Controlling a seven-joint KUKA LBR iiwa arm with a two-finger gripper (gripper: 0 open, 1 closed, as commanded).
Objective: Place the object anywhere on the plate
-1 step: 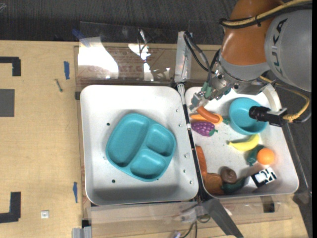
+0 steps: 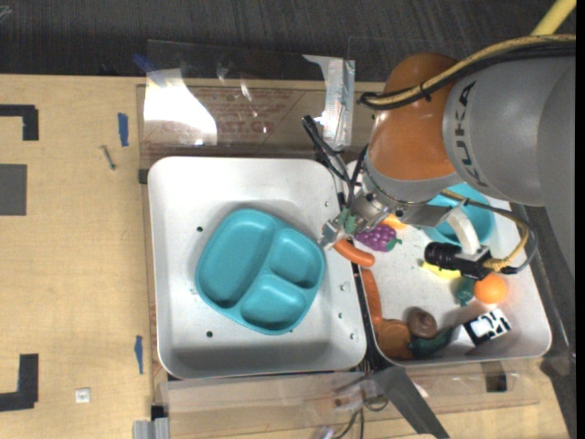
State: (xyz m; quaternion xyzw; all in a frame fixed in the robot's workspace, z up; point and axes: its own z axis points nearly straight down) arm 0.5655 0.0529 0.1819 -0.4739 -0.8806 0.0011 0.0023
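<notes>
The gripper (image 2: 340, 230) is seen at the inner edge of the right bin (image 2: 535, 337), beside the divide between the two bins. An orange carrot-shaped object (image 2: 355, 252) lies just below and touching the fingertip area, with a purple grape cluster (image 2: 377, 237) immediately to its right. Whether the carrot is clamped cannot be told, since the fingers are small and partly masked by the wrist and cables. The teal plate (image 2: 259, 269), smooth, rounded and divided into three compartments, rests in the left bin (image 2: 174, 245), near the gripper but apart from it. Other toy items in the right bin, including an orange ball (image 2: 492, 288), are partly hidden by the arm.
</notes>
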